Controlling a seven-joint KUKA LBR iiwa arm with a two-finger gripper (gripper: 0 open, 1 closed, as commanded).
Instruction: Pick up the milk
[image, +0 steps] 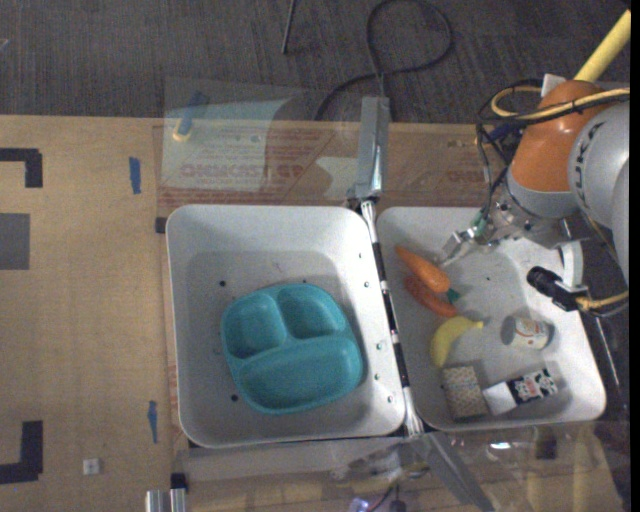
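While the arm (585, 150) reaches in from the right over the far edge of the right bin (590, 395), its gripper (462, 243) hangs above the far-left part of that bin, fingers pointing left and down; they look slightly apart, with nothing between them.

Milk carton (522, 389): small, white with black markings, lying on its side at the near-right of the right bin, near the front wall. It sits well apart from the gripper, toward the near side and somewhat right of it. No contact between the two.

Other contents of the right bin:
- two carrots (426, 278), orange, lying slantwise along the left wall just below the gripper.
- banana (450, 338), yellow, near the bin's middle, between the carrots and the carton.
- speckled beige block (462, 391), just left of the carton, touching or nearly so.
- small grey-white cup-like item (528, 331), on its side, just beyond the carton on the far side, by the right wall; identity unclear.

Left bin (190, 240): holds a teal divided plate (291, 346), three compartments, set toward the near-right of centre.

Both bins sit side by side on the wooden bench (80, 300).
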